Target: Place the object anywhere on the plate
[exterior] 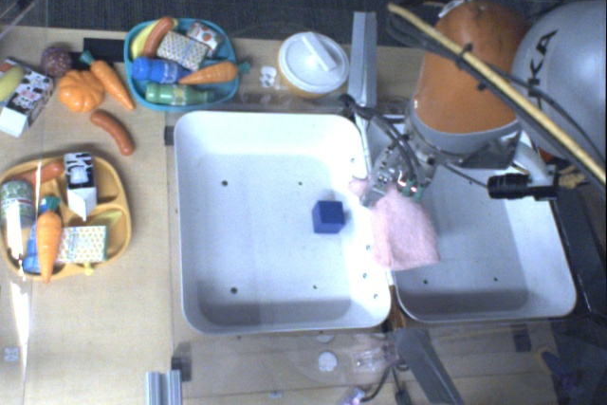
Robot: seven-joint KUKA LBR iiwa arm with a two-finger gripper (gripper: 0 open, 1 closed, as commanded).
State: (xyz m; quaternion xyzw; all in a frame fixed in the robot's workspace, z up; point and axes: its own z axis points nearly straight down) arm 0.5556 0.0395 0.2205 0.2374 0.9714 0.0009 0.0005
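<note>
Gripper (387, 187) grips pink soft cloth (403, 230) over bin divider; small blue cube (329, 216) sits in left white bin (228, 204).

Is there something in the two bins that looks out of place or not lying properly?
Yes. The pink cloth hangs below the gripper and drapes over the wall between the two bins, instead of lying flat inside one. The blue cube sits normally in the left bin.

Toy food clutter along the counter's left side

Blue bowl (182, 64) stuffed with toy veggies up top, a yellow tray (64, 217) of toy food lower left, a little orange pumpkin (80, 91), a carrot (114, 84) and a sausage (114, 132) loose between them, plus a white-lidded round container (313, 64) near the back.
</note>
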